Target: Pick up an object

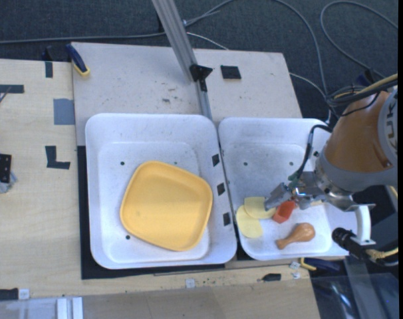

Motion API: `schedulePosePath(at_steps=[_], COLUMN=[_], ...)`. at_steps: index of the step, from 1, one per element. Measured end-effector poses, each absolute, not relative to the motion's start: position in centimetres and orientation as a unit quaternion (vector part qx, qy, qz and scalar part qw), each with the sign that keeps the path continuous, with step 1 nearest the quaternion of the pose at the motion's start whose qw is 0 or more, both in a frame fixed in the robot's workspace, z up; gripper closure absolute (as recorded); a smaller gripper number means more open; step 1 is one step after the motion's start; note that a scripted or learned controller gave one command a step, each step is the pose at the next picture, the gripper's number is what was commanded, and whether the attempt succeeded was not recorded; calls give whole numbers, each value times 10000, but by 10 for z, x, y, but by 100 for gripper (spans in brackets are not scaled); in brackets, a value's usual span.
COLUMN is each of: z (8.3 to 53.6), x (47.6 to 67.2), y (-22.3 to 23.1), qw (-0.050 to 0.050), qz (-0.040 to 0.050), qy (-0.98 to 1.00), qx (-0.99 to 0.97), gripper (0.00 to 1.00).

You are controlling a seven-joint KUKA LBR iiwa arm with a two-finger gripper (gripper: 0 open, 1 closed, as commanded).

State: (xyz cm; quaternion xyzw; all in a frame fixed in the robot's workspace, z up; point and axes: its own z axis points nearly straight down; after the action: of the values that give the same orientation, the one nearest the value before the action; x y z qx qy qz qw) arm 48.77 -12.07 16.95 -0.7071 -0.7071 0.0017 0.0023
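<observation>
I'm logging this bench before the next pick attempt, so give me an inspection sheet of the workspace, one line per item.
Surface: bench with two white bins side by side, left bin and right bin; scuffed pale board behind them.
Job's things: yellow plate lies flat in the left bin; in the right bin, pale yellow pieces, a small red object and a tan drumstick-shaped toy.
Clutter: tape patches on the bench; a blue and yellow item at the board's far left corner.
Tool: tool low in the right bin, right by the red object; grasp not confirmed.
Cables: black cables loop on the floor.
Surroundings: dark carpet, a metal pole.
</observation>
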Motion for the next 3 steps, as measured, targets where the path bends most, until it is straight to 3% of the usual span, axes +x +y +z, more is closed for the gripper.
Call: schedulePosePath(at_steps=[1, 2, 3], z=[125, 132, 191], x=[497, 496, 497], y=[-117, -115, -122], qw=[-27, 6, -17], qz=[-11, 2, -11], qy=[-7066, -7075, -7073], qx=[-7076, -7067, -7069], gripper=[0, 100, 100])
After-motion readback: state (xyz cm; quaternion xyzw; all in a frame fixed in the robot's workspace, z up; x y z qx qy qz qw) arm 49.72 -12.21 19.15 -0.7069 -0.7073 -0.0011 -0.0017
